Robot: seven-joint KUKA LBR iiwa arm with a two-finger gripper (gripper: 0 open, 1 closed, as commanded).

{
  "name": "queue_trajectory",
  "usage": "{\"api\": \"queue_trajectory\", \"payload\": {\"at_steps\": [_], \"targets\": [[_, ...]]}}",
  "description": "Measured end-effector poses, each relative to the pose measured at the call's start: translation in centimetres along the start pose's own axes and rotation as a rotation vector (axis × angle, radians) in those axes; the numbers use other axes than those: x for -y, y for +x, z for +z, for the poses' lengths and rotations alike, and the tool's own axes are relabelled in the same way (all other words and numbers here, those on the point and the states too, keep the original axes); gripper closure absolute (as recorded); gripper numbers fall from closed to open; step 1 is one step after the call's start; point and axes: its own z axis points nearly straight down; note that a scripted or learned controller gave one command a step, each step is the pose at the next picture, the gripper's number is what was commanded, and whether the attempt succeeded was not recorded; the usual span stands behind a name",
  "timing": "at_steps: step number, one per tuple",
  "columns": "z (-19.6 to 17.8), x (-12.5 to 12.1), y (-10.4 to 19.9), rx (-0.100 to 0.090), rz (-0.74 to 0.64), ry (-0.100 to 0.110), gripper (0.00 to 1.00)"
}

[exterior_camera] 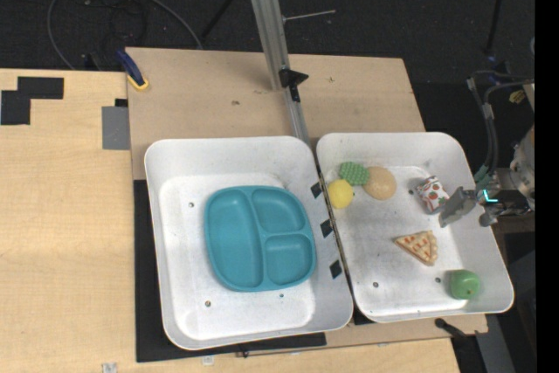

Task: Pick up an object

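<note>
Teal tray in left bin

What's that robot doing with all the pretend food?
The robot's gripper hangs over the right edge of the right bin, beside a small red and white toy. It holds nothing yet. Also in that bin lie a pizza slice, a green apple, a yellow lemon, a tan round piece and a green ridged piece. The left bin holds a teal divided plate.

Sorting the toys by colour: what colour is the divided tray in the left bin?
Teal blue, the divided tray shows plainly in the camera view.
</note>
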Motion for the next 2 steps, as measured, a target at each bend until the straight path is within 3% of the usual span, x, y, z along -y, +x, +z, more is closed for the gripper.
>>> {"api": "queue_trajectory", "payload": {"at_steps": [1, 2], "targets": [[0.0, 0.0, 0.0, 0.0, 0.0, -0.001, 0.0], [5.5, -0.3, -0.9, -0.001, 0.0, 0.003, 0.0]]}}
